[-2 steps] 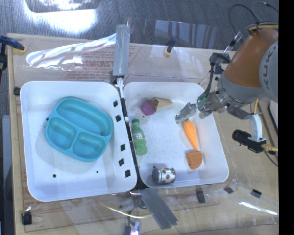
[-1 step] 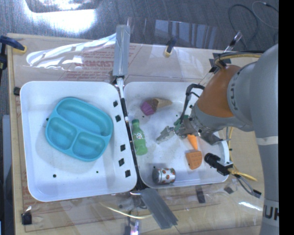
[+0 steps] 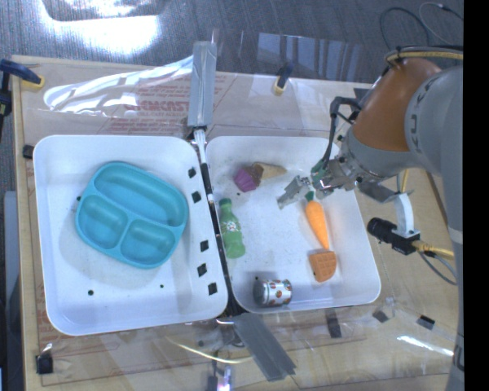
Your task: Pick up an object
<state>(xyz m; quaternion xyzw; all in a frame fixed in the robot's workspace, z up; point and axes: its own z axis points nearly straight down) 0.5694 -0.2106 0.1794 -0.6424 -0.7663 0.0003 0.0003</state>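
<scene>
Over right bin [image 3: 354,287], near its far right wall: my tool [image 3: 297,191] hovers just beside carrot [image 3: 317,222] top | jaw state: cannot tell | nothing held | risk: descent lands off-centre, carrot rolls or skids toward orange wedge [image 3: 323,265]; wall may block fingers

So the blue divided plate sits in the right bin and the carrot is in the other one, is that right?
Not quite. The camera view shows the blue divided plate in the left bin; the carrot lies in the other one, the right bin.
</scene>
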